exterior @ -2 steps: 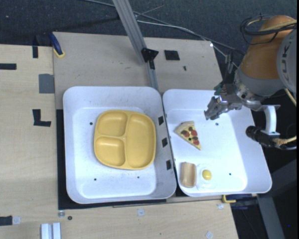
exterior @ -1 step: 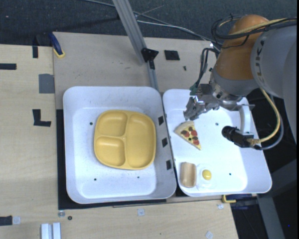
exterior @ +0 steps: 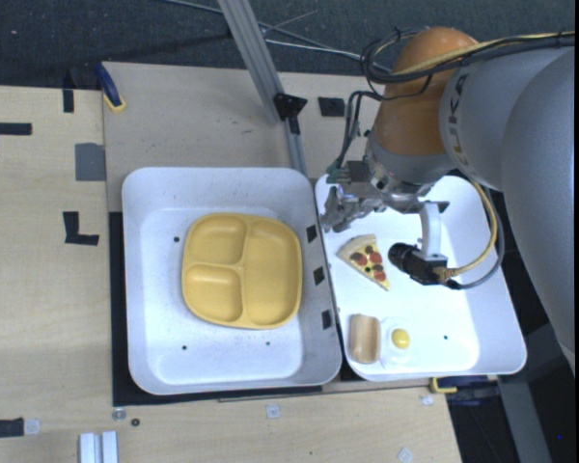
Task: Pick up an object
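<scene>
The pizza slice [exterior: 365, 259] lies in the right bin [exterior: 463, 340], just below the gripper [exterior: 336, 212]. Whether its jaws are spread cannot be told; nothing shows between them. A yellow plate [exterior: 241, 269] fills the left bin [exterior: 154, 258].

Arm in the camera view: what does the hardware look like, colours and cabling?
The arm has a bulky light-grey shell with a rounded orange band above the wrist. Black cables loop over the band. The gripper is small, grey metal. A yellow cable curves down beside it.
</scene>
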`<move>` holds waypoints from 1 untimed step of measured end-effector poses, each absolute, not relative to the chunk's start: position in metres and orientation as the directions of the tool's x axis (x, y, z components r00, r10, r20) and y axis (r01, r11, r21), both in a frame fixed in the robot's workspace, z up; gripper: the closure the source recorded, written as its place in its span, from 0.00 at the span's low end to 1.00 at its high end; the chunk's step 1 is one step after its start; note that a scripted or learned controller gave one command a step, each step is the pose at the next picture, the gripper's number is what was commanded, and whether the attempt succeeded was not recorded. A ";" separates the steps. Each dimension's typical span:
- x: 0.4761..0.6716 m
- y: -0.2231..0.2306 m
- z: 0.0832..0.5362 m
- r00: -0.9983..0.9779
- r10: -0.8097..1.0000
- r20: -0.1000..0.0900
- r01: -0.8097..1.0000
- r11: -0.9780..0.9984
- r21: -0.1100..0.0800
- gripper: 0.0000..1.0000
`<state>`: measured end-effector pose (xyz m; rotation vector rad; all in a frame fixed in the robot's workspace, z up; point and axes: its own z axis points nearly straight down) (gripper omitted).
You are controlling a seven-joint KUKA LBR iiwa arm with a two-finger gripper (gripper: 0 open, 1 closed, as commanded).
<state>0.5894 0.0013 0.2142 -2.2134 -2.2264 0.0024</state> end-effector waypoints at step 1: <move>0.587 0.057 0.206 -0.006 1.000 0.000 1.000 0.006 -0.003 1.00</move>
